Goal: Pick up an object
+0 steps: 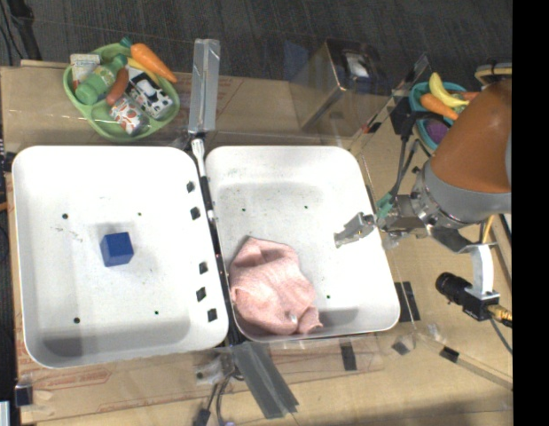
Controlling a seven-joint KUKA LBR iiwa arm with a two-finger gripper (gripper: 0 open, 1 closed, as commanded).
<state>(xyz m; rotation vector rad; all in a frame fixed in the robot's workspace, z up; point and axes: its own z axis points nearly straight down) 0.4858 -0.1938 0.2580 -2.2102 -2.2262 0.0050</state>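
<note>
A: Two candidates in the bins. A blue cube point(117, 248) sits alone toward the middle of the left bin point(43, 171); a crumpled pink cloth point(269, 287) lies against the near wall of the right bin point(283, 160).

B: Gripper point(352, 231) position?

A: Over the right side of the right bin, well apart from the cloth and far from the cube. Nothing is between its fingers. How wide they are spread I cannot tell; at this slant they read as one grey shape.

B: Failure risks from here?

A: Judgement only. The cloth is soft and heaped, so a descent onto a shallow fold could pinch a thin layer that slips out on the lift. It also crowds the near wall and the divider, so a finger could catch the rim. The cube needs a long reach over the divider, and a slightly off-centre close could knock it away.

B: Surroundings?

A: A green bowl point(120, 90) of toy food beyond the left bin, a clear box point(341, 78) beyond the right bin, another bowl of toys point(438, 100) beside the arm. None lies between the gripper and either target; only the cloth's closeness to the walls limits approach.
</note>
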